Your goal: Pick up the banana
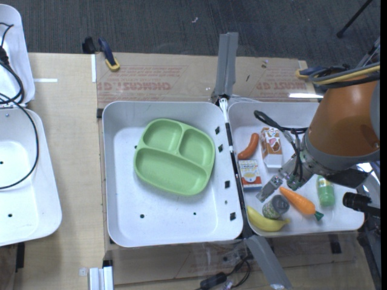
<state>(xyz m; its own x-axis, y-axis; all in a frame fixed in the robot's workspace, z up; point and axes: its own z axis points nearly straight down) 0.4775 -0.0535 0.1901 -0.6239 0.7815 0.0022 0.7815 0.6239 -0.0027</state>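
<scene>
The yellow banana (pixel 265 220) lies curved along the front edge of the right bin (pixel 338 225), at its near left corner. My gripper (pixel 273 186) hangs over the middle of that bin, a short way above and behind the banana and apart from it. A round tin can (pixel 276 206) sits between the gripper and the banana, touching the banana's upper side. The arm's orange band (pixel 347 122) covers the right part of the bin.
In the right bin also lie an orange carrot (pixel 300 202), a green bottle (pixel 325 193), a red sausage (pixel 248 145), a small carton (pixel 272 147) and a flat packet (pixel 250 173). The left bin (pixel 121 222) holds a green divided plate (pixel 175 156).
</scene>
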